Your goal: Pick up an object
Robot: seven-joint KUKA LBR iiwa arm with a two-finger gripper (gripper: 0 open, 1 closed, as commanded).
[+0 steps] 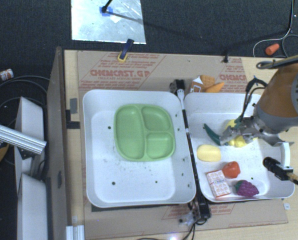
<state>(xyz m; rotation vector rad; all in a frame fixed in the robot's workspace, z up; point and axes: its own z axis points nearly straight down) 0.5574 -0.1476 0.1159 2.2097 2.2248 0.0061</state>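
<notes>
Right bin (289, 189) holds the gripper (232, 135) (grip state unclear) touching a yellow toy (239, 141).

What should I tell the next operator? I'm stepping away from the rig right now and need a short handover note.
Hand: low in the right bin, at a small yellow object; whether it grips anything can't be told from this view.
Right bin also holds a pale yellow lemon-like piece, a red tomato-like piece, a purple grape bunch, a small red-and-white box and a dark green piece.
Left bin: green divided plate.
Done: the arm has reached into the right bin.
Left: confirm a grasp and lift an object clear.
</notes>
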